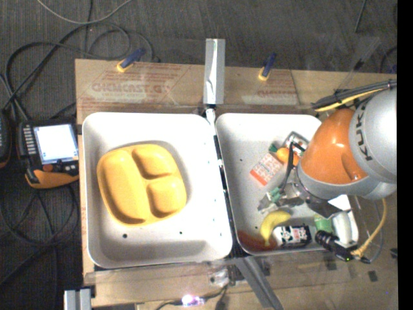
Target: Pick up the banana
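Camera view: 2 white bins sit side by side on the bench (90, 86). The left bin (93, 237) holds a yellow 3-compartment tray (142, 183), lying flat near its middle. In the right bin (242, 147) the banana (273, 223) lies near the front wall, curved, with a dark bottle with a printed label (293, 235) touching its right side. A small red-and-white packet (265, 169) lies further back, and a small orange thing (282, 154) lies just beyond it. The arm's orange band (329, 154) hangs over the right bin, and the tool (279, 197) sits just above the banana; whether it touches or grips the banana cannot be told from here.
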